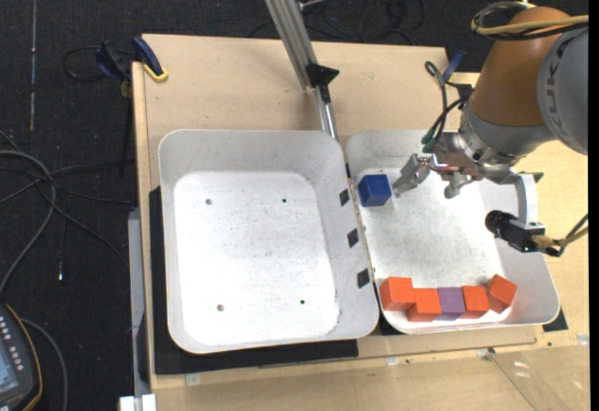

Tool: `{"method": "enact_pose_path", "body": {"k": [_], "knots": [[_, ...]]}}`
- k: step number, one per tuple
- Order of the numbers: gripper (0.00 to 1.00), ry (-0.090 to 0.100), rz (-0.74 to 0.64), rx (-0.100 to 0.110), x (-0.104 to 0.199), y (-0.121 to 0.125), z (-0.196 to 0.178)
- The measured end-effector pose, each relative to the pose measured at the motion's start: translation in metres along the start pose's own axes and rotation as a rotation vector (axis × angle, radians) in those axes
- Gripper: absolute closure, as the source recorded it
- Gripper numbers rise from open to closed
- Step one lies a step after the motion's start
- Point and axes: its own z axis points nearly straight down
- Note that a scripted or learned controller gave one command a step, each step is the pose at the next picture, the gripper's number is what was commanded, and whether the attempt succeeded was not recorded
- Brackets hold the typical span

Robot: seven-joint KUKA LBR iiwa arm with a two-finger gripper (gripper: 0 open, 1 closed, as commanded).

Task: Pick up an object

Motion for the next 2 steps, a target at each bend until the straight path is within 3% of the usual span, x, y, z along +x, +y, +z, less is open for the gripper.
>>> {"method": "enact_pose_path", "body": {"k": [1,2], "knots": [[0.0,0.0,-0.003,0.001,-0.012,0.004,0.024],[0.0,-0.005,-0.001,-0.011,-0.087,0.081,-0.012]]}}
